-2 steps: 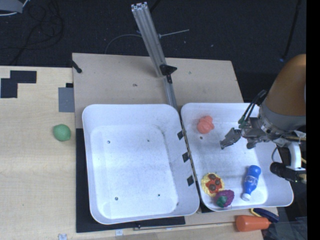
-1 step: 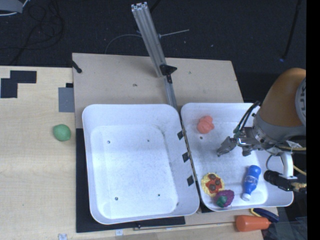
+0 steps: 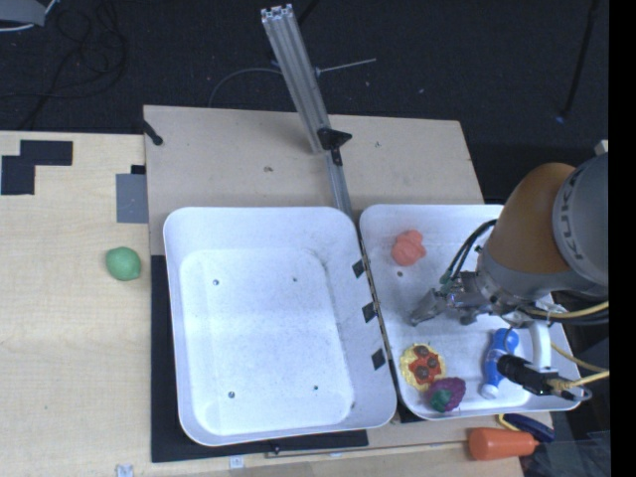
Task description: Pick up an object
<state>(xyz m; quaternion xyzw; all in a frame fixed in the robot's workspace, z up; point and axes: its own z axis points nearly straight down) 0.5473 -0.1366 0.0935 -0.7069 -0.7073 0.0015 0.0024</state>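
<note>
We see the grey arm with its orange band (image 3: pixel 537 229) reaching in from the right over the right-hand shallow white bin (image 3: pixel 437 222). Its hand (image 3: pixel 429 312) hangs low near the middle of that bin, the dark metal fingers pointing left, and we cannot tell whether they are spread or pressed together; nothing shows between them.

The things to pick lie around it in the same bin. A salmon-pink lumpy soft object (image 3: pixel 407 247) sits towards the bin's far left, above the hand and apart from it. A yellow round toy with red and dark spots (image 3: pixel 422 364) lies near the front edge, with a purple bumpy object (image 3: pixel 446 395) just beside it. A blue and white bottle-shaped object (image 3: pixel 496 362) rests to the right of these, under the arm's wrist.

The left-hand shallow white bin (image 3: pixel 189 229) stands beside it. On the wooden bench (image 3: pixel 60 296) to the left lies a small green ball (image 3: pixel 123 263), and an orange object (image 3: pixel 500 442) lies below the right bin's front edge.
</note>
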